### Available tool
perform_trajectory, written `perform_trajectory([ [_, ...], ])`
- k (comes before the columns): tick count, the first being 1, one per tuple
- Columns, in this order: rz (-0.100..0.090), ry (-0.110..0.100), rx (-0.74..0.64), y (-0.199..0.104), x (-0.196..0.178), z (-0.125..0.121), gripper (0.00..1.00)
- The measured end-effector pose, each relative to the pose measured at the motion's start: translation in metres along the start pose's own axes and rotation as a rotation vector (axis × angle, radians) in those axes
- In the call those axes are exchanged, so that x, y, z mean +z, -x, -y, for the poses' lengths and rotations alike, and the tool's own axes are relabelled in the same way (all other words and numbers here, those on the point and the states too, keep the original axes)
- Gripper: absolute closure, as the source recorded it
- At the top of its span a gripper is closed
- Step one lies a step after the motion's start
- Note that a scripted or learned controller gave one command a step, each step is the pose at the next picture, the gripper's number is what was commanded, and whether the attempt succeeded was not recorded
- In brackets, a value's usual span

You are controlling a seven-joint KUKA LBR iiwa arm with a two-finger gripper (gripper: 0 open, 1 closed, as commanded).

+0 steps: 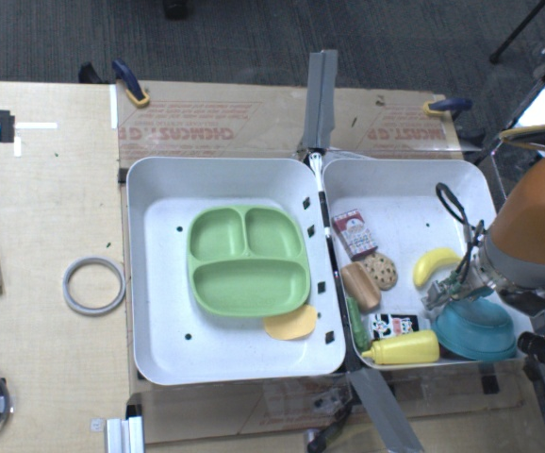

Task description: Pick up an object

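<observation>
Your nearest candidate: a yellow banana (435,265), smooth and curved, lying in the right bin (400,182) at about 3 o'clock of its floor, just beside the gripper (450,291). You cannot tell from this angle whether the jaws are spread or pressed together; nothing visibly sits between them.

Right bin, clockwise from the banana: a teal bowl (475,330), round and glossy, at 5 o'clock, partly under the arm (535,225); a yellow squeeze bottle (406,349) lying on its side at 6 o'clock; a small black-and-white carton (392,326) just above it; a brown bread roll (360,286) touching a speckled cookie (380,271) near centre-left; a red-and-white packet (354,233) at 10 o'clock.

Left bin (150,281): a pale green divided plate (248,260), three compartments, matte plastic, centred. A flat yellow-orange chip (290,325) pokes out from under its 5 o'clock edge.

On the desk (46,215), at 9 o'clock of the left bin: a grey ring (93,284).
</observation>
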State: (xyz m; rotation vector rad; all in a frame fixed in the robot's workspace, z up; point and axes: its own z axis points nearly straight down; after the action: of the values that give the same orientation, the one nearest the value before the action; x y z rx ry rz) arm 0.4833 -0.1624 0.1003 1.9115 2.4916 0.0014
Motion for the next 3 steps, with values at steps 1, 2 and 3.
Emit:
perform_trajectory([
  [1,0.0,-0.001,-0.041,-0.041,-0.051,-0.037,1.0],
  [2,0.001,-0.001,-0.229,0.074,-0.097,-0.041,1.0],
  [3,0.001,-0.001,-0.146,0.071,-0.125,-0.032,1.0],
])
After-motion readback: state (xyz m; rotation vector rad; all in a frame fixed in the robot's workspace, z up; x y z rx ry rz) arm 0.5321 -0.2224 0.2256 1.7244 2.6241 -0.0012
